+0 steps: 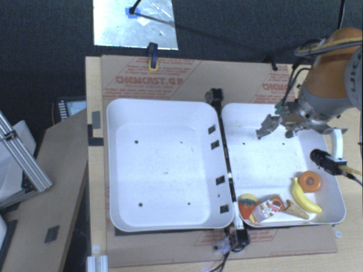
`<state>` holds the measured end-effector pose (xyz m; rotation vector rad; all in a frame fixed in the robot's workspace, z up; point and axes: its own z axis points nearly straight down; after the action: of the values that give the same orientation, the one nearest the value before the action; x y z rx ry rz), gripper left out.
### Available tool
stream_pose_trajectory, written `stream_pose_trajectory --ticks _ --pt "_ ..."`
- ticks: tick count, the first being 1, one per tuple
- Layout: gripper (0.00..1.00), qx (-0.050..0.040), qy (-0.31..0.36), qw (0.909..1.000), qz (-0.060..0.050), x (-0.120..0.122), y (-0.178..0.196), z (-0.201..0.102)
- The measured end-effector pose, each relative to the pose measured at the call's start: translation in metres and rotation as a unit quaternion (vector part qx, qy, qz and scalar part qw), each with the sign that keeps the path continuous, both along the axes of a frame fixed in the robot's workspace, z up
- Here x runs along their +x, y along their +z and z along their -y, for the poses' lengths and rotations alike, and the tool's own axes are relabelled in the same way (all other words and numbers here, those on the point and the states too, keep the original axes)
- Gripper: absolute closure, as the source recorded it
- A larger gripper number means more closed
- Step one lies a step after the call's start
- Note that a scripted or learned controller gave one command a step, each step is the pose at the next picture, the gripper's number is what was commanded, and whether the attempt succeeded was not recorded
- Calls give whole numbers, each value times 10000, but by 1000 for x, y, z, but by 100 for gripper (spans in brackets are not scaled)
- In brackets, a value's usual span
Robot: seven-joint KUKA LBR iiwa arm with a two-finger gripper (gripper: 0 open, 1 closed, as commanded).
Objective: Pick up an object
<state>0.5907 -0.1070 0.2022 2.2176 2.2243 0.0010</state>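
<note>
My gripper (276, 130) hangs over the far part of the right bin (255, 163), well above the floor of the bin. Its two fingers stand apart with nothing between them, so it is open. The objects lie in a cluster along the near right corner of that bin: a yellow banana (305, 197), an orange ring (309, 181), a red and orange round fruit (247, 204), a white and red packet (270, 207) and a tan wedge (296, 211). The gripper is up and to the left of them and touches none.
The left bin (164, 163) sits beside the right one, with a black divider strip (223, 152) between them. A black fitting on a white bracket (326, 160) juts from the arm just above the ring. Cardboard lies under both bins.
</note>
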Motion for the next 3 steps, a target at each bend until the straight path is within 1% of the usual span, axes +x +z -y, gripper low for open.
stream_pose_trajectory --ticks 1,2,3 --pt "0 2 28 10000 61 -38 115 -37" --pt "0 4 28 10000 34 -51 159 -69" --pt "0 9 25 10000 24 -91 194 -95"
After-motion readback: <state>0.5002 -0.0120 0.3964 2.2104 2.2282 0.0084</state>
